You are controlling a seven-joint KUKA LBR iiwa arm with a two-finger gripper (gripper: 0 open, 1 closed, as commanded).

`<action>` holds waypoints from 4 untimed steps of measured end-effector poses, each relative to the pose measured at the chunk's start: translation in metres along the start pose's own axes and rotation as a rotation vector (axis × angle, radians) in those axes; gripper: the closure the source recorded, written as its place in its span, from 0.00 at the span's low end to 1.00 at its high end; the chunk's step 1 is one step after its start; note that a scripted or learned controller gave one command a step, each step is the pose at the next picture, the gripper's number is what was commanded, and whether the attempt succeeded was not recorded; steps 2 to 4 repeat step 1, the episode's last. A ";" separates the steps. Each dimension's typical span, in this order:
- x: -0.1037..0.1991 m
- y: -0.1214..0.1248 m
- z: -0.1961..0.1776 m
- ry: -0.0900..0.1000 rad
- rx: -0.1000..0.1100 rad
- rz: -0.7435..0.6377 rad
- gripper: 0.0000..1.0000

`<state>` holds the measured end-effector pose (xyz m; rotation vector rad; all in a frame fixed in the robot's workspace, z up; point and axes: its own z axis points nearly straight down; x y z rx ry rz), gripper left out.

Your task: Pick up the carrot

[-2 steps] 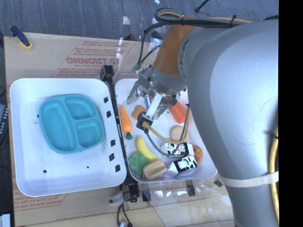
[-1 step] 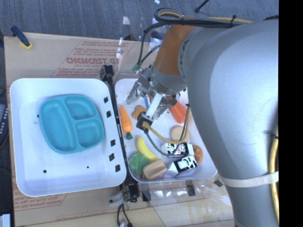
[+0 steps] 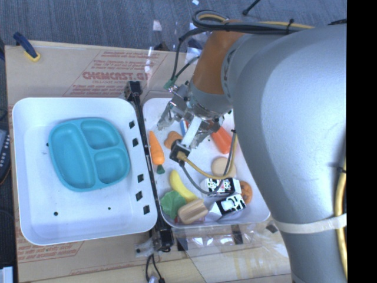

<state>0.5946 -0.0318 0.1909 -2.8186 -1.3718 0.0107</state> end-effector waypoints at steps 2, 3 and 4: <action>-0.007 -0.009 0.001 -0.006 0.007 0.066 0.00; -0.007 -0.009 0.001 -0.006 0.007 0.066 0.00; -0.007 -0.009 0.001 -0.006 0.007 0.066 0.00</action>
